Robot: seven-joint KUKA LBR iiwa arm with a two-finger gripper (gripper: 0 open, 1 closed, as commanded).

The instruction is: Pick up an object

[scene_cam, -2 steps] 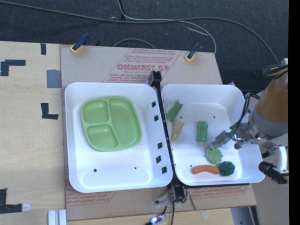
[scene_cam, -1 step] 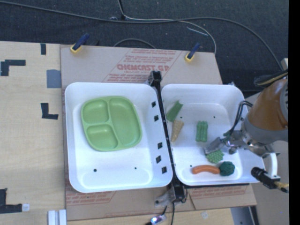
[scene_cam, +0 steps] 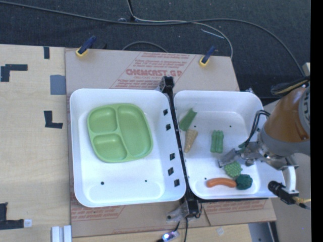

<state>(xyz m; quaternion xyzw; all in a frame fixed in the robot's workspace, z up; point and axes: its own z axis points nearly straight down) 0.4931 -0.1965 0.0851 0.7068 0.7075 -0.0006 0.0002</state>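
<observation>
Gripper point(scene_cam: 229, 159) low in the right bin point(scene_cam: 237, 99), fingers point(scene_cam: 225, 160) just above a light green block point(scene_cam: 232, 169); whether spread or clenched cannot be told. Right bin holds six items: this block, one dark green broccoli point(scene_cam: 244, 181) and one orange sausage point(scene_cam: 221, 183) at 6 o'clock, one green slab point(scene_cam: 217, 141) centrally, one green strip point(scene_cam: 187, 119) and one tan wedge point(scene_cam: 190, 140) at 9 o'clock. Left bin point(scene_cam: 81, 135): one green divided plate point(scene_cam: 120, 132).

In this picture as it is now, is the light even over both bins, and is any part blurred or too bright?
Camera view: the left bin and the right bin are lit brightly and evenly; their white floors look nearly washed out. Soft shadows lie under the gripper and beside the green plate. The small toys are slightly soft, and so is the arm.
</observation>
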